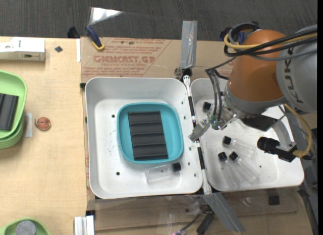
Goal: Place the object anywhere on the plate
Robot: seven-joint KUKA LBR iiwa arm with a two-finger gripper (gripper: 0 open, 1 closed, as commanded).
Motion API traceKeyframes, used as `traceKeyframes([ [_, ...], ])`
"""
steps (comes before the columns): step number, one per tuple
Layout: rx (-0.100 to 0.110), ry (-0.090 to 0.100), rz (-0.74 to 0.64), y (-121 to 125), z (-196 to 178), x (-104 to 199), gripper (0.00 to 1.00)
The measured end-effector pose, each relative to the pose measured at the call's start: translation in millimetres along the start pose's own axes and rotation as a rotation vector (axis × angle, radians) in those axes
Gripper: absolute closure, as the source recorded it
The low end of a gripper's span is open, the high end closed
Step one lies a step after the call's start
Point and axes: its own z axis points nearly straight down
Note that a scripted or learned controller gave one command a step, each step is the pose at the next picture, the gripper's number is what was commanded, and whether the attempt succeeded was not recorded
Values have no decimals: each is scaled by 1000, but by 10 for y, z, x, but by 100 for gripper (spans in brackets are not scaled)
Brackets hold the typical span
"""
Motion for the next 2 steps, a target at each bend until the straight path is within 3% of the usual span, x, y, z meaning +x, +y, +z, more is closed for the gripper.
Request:
traceKeyframes([
  [1,0,-1,3,0,-84,-19,100],
  [2,3,3,-264,235,281,479,100],
])
